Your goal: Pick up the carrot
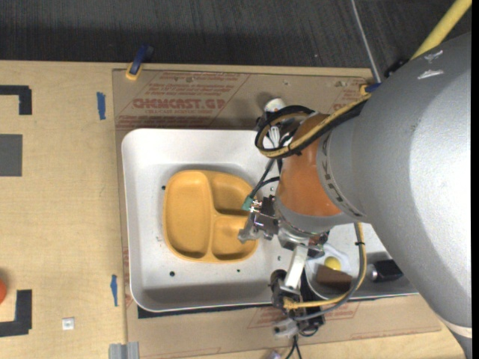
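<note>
Camera view: arm (322, 178) hangs low over the white bin (142, 200), apparently for a grasp, gripper (257, 221) at the yellow plate's (194, 215) right rim. Its opening and the carrot's place I cannot tell; the wrist's bulk probably covers both.

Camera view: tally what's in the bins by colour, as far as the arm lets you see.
Yellow: 2 (divided tray; small piece beside the arm)
Brown: 1 (lump, partly hidden)
Black: 1 (block)
Total: 4; the arm may hide more.
</note>
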### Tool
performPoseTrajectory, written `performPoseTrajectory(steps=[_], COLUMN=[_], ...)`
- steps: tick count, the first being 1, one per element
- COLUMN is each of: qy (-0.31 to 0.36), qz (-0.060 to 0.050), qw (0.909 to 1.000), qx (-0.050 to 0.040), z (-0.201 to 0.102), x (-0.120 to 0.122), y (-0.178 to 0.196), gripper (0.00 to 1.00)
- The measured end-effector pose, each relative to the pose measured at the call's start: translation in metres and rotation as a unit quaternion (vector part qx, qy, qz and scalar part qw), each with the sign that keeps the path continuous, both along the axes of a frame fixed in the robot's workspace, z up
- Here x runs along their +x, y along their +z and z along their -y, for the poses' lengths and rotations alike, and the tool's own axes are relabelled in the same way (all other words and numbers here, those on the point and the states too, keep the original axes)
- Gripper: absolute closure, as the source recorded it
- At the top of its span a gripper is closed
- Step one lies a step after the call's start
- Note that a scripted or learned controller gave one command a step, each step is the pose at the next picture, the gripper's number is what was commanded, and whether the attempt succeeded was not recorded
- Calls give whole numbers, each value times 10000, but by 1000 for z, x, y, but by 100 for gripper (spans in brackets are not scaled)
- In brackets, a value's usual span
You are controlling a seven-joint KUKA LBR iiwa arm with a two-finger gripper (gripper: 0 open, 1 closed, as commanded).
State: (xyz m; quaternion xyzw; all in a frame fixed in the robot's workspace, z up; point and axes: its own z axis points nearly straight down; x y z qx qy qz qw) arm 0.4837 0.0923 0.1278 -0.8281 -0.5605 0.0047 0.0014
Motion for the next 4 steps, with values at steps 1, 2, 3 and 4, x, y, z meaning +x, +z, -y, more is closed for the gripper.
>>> performPoseTrajectory(steps=[1, 2, 3, 4], qy=[139, 426, 343, 1547], qz=[-11, -35, -93, 52], qw=[9999, 9991, 9993, 9879], qx=[1, 3, -93, 20], z=[0, 1, 14, 48], x=[-1, -2, -5, 21], y=[0, 0, 8, 140], gripper=[0, 0, 100, 100])
